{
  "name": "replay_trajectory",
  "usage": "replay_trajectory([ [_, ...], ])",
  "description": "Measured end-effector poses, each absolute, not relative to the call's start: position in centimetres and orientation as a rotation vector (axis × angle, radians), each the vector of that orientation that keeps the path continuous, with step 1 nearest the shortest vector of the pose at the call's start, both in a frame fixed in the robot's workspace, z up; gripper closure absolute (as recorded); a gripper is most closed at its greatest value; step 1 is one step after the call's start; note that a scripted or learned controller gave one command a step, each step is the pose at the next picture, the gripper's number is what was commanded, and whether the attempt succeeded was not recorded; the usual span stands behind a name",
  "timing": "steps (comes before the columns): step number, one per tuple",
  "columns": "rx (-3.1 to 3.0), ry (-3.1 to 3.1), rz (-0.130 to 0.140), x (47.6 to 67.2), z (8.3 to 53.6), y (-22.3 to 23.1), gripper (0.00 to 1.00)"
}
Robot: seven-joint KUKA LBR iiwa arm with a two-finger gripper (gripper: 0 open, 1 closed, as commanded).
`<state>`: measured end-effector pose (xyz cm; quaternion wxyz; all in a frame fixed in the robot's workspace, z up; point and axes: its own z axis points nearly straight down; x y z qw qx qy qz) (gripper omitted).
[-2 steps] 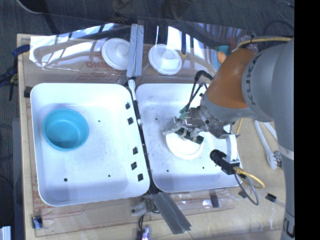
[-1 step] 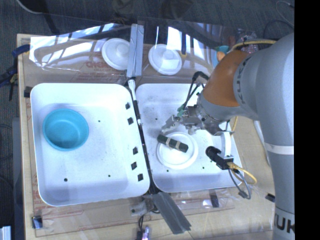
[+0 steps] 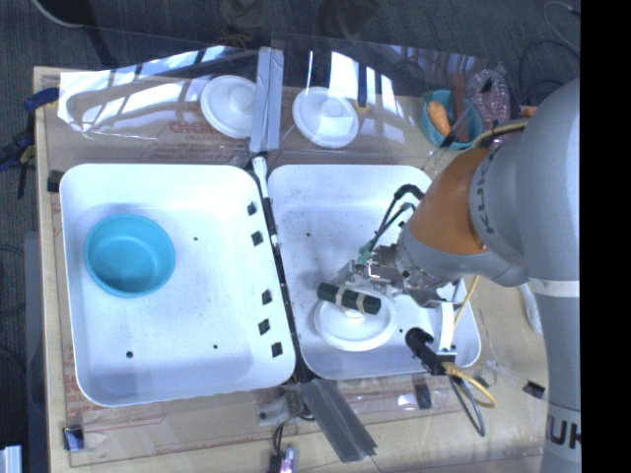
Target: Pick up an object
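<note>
**A:** How are you standing?

**B:** My arm (image 3: 513,205) comes in from the right and bends down over the right bin (image 3: 296,205), grey with the orange band just above my wrist. My gripper (image 3: 347,298) hangs low in the near half of that bin, with the wrist above and to the right of it. A dark cylindrical part lies almost level at my tip, right over a white plate (image 3: 352,331).

**A:** Open or closed?

**B:** I cannot tell. From up there the dark parts blur together, so I will not say that I hold anything.

**A:** What is the plate like?

**B:** Round, white and shallow, with a raised rim. It sits on the bin floor directly beneath my tip, near the bin's front wall. Whether I touch it, I cannot tell.

**A:** Anything else nearby?

**B:** Far to my left, across the divider, a blue bowl (image 3: 129,254) stands upright in the left bin (image 3: 197,363), well apart from me. Beyond both bins, up past my tip, two white lids (image 3: 229,104) lie on the bench, one on each side of the divider line.

**A:** Any writing?

**B:** Large letters "KU" show at the lower right on my grey base. Faint reddish print on the bench surface behind the left bin is too blurred to read.
</note>
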<state>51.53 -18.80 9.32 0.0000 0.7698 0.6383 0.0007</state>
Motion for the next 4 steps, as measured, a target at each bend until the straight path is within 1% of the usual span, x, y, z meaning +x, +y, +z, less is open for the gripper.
replay_trajectory([
  [1, 2.413, 2.011, 0.003, 51.6, 10.3, -18.8, 1.0],
  [2, 2.412, 2.011, 0.003, 51.7, 10.3, -18.8, 0.0],
  [3, 2.342, 2.084, 0.002, 50.6, 9.3, -13.0, 0.0],
  [4, 2.152, 2.291, 0.0, 54.8, 9.2, -13.2, 0.0],
])
